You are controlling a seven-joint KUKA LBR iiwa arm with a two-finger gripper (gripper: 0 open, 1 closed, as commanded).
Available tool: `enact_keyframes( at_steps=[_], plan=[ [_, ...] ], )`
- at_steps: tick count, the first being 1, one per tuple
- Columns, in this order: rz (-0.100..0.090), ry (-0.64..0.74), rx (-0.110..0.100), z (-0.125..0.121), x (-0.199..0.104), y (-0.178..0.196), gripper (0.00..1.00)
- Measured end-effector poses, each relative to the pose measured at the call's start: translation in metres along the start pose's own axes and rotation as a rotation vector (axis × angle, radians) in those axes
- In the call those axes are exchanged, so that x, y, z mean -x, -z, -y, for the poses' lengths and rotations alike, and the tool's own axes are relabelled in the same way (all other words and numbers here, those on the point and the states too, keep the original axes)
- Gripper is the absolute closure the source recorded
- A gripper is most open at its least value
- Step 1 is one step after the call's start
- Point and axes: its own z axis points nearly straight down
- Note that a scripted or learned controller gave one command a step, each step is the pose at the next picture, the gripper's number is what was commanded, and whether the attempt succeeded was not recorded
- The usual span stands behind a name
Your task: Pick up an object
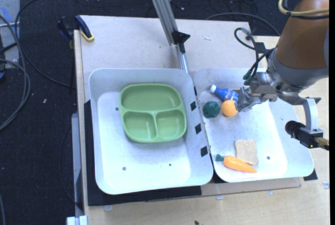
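In right bin: small orange ball (229, 109)

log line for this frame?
gripper beside orange ball | nothing visibly held | carrot, bread slice in right bin

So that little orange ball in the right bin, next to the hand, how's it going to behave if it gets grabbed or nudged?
The orange ball looks round and smooth, so it will probably roll at a nudge and could squirt out of a pinch. It sits beside the dark green ball and the blue bottle, which may stop it or get bumped. It's small, so likely light.
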Motion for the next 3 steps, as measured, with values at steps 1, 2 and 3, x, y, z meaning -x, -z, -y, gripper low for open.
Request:
enact_keyframes(
  at_steps=[1, 2, 3],
  plan=[
    [0.001, -0.001, 0.002, 0.005, -0.052, -0.001, 1.0],
    [0.0, 0.0, -0.001, 0.02, -0.097, -0.015, 1.0],
    [0.001, 0.0, -0.002, 0.023, -0.144, -0.037, 1.0]
  ],
)
